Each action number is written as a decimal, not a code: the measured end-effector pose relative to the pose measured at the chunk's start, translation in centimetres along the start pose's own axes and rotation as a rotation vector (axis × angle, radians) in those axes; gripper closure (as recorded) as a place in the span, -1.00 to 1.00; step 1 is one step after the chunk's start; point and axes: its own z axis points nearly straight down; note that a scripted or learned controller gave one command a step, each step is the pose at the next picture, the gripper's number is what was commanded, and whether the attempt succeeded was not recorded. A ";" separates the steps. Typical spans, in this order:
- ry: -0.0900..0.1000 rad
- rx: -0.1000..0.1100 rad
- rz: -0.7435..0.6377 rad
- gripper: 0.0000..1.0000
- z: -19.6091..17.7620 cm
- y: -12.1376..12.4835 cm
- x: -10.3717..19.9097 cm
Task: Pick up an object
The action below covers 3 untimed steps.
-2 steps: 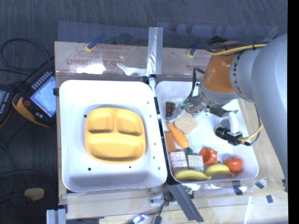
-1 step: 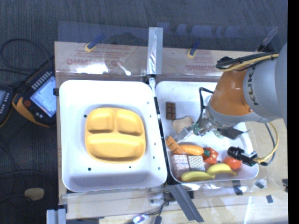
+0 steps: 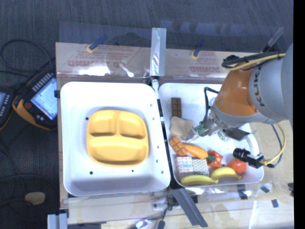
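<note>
My claw hangs low in the right bin, its tip beside the tan bread slice; whether it is spread or pinching I cannot tell. Toy food crowds the bin's near edge: carrot, tomato, two bananas, a small box. The chocolate bar lies near the far-left wall. The left bin carries a yellow divided tray.

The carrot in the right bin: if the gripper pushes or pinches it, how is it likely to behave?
The carrot is tapered and rounded, so it would probably roll or pivot rather than slide straight. It looks like smooth toy plastic, likely light, stiff and a bit slippery. It lies against the waffle piece and small box, which may shift with it.
</note>
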 end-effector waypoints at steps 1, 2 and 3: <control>0.000 0.000 0.000 -1.00 0.0 0.0 0.0; 0.001 0.009 0.207 -1.00 1.2 5.2 -3.4; 0.004 0.024 0.219 -1.00 1.4 11.0 -5.0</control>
